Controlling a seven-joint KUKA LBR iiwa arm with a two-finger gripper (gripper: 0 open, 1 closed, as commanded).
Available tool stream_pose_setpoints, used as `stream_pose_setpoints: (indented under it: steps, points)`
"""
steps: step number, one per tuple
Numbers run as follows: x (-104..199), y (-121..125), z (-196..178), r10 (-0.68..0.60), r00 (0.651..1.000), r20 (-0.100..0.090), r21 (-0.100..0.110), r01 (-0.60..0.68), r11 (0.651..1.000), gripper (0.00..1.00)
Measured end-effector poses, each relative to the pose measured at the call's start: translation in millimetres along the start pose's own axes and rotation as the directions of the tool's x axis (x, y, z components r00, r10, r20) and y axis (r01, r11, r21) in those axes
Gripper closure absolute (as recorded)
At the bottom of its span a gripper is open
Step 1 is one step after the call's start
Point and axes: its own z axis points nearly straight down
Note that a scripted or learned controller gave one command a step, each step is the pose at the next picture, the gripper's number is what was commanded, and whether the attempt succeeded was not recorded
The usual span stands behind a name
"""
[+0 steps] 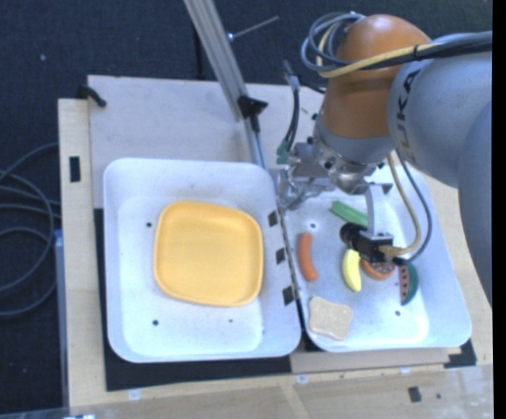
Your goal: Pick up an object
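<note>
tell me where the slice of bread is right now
The slice of bread lies in the right bin, near its front-left corner, just below the hot dog sausage and left of the banana.

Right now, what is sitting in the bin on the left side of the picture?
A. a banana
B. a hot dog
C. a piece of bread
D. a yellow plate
D. The yellow plate lies alone in the left bin, while the banana, hot dog and bread are all in the right bin.
</note>
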Motion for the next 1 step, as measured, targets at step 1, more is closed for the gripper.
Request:
stream_pose_setpoints:
  steps: [1]
  points:
    - [50.7,-13.2,15.8,0.001,1.000,0.001,0.001,-0.001,1.000,1.00]
